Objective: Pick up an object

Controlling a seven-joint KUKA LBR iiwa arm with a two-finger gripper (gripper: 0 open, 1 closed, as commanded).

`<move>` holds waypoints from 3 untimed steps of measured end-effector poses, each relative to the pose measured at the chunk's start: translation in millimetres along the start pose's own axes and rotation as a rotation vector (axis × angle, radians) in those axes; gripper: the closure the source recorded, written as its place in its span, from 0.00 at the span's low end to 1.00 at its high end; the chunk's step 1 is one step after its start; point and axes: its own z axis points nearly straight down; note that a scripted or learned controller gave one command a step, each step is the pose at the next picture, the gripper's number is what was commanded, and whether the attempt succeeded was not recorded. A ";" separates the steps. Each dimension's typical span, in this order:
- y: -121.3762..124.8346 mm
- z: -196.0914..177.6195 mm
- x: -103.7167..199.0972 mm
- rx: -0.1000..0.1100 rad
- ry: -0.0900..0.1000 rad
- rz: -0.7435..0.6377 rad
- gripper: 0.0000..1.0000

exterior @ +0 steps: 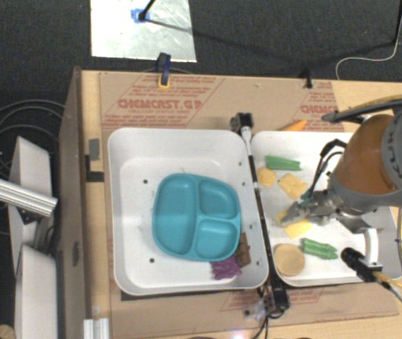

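Note:
My gripper [301,210] hangs low over the middle of the right bin [328,141], on the grey arm that comes in from the right. It sits right above a yellow wedge [298,229] and just below a yellow square piece [292,186]. Around it lie a green pod [283,163], a small yellow round piece [265,177], a second green piece [319,248] and a tan disc [289,259]. The view is too small to tell whether anything is in its grasp.
The left bin [137,154] holds a teal divided plate [196,216], with a purple item [223,268] and a brown item [244,252] at its front right corner. An orange piece [294,126] lies on the bench behind the right bin. The wall between the bins runs close to my gripper's left.

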 end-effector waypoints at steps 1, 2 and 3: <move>82.4 -2.2 0.5 -0.014 -0.003 -0.009 0.00; 15.0 -0.1 0.4 0.000 0.001 -0.001 0.00; 87.5 -2.3 -11.6 -0.013 -0.003 -0.008 0.00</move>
